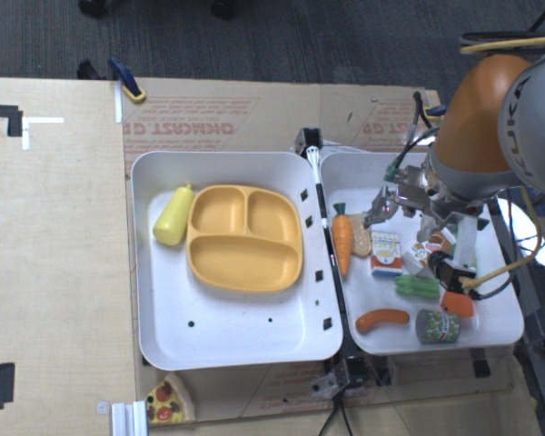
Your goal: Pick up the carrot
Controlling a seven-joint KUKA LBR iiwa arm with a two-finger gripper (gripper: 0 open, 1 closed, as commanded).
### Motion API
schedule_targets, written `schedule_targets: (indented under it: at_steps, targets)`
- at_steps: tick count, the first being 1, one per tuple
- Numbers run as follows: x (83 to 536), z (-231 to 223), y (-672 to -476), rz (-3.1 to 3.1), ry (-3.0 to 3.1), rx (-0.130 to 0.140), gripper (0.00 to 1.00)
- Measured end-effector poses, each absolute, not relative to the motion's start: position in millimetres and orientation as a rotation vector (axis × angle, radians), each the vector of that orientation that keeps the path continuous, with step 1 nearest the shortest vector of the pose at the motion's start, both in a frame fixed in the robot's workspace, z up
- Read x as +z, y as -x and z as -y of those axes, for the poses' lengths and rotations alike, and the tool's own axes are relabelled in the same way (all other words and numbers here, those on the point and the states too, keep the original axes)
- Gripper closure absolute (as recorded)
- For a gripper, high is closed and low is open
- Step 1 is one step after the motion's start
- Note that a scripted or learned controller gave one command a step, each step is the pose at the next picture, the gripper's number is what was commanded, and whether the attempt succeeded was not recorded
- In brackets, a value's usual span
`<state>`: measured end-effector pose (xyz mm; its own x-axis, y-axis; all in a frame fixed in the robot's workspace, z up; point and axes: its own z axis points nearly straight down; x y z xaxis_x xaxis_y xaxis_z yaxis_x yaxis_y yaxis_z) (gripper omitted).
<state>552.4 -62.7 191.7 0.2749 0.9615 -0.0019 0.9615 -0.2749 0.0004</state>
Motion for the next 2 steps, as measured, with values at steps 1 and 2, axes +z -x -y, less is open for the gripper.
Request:
schedule_targets:
  at_steps: [1,2]
  targets:
    - [190.1,1.6,-573.1,-1.947,-2.467,-0.006,0.0]
    - [190.2,2.2,-573.1,-1.946,-2.468,-0.006,0.0]
